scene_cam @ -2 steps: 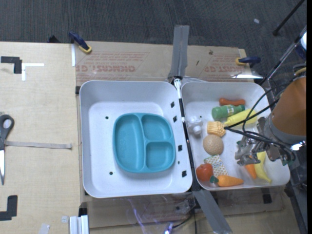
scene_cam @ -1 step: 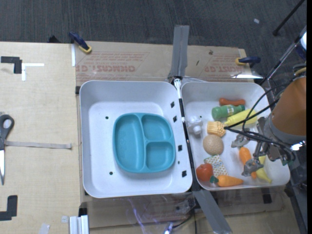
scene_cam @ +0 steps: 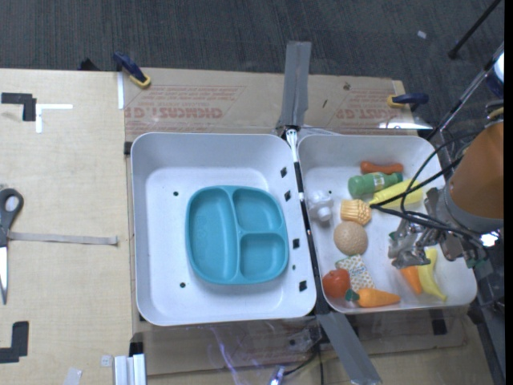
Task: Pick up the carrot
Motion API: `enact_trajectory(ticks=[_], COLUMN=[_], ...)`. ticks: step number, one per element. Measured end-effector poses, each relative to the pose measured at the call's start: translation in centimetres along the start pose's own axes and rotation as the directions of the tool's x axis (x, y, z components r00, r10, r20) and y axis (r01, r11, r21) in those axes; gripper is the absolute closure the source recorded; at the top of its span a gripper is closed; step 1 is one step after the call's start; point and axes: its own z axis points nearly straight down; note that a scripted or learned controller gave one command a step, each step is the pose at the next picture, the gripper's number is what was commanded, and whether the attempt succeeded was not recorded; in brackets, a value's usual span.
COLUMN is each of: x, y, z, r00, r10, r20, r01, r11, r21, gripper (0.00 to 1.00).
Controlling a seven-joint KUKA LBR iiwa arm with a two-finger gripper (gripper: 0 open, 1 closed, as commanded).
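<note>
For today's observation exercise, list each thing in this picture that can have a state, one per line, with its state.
Claw: low in the right bin, over the toy food; open or shut cannot be told.
Carrot: lying flat by the right bin's front wall, not gripped.
Blue divided plate: right way up in the left bin, compartments bare.
Green bottle: lying on its side.
Scissors: lying on the bench at the left edge.

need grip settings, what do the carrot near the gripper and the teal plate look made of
Carrot: probably moulded plastic toy, with even orange colour and a smooth look. Teal plate: likely hard plastic, uniform colour with soft sheen on its divider ridges.
</note>
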Motion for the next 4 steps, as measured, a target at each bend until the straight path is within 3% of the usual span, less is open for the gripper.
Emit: enact_trajectory(ticks=[1, 2, 3, 4], x=[0.0, 0.5, 0.2, 0.2], y=[0.0, 0.1, 0.1, 0.1], z=[0.0, 3.3, 2.3, 2.3], r00=[1.0, 0.996, 0.996, 0.996], r10=[0.0, 0.086, 0.083, 0.083], r20=[0.0, -0.025, -0.019, -0.019], r01=[0.0, -0.086, -0.083, -0.083], r11=[1.0, 0.996, 0.996, 0.996], r21=[0.0, -0.011, -0.009, -0.009], gripper=[0.0, 0.0, 1.0, 0.0])
